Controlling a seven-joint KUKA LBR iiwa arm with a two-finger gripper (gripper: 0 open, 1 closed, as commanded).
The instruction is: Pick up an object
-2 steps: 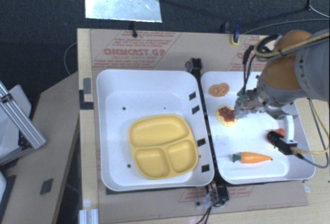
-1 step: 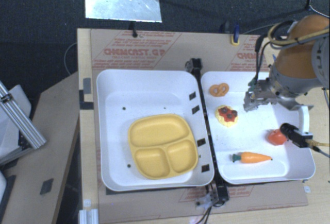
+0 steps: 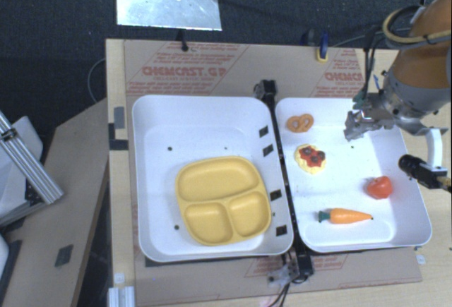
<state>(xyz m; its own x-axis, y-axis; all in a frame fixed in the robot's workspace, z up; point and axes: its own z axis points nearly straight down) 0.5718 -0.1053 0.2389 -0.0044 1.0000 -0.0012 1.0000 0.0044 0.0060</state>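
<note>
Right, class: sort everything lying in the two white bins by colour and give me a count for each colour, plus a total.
Yellow: 2, the divided tray and the small pizza
Brown: 1, the pretzel
Red: 1, the tomato
Orange: 1, the carrot
Total: 5
</note>
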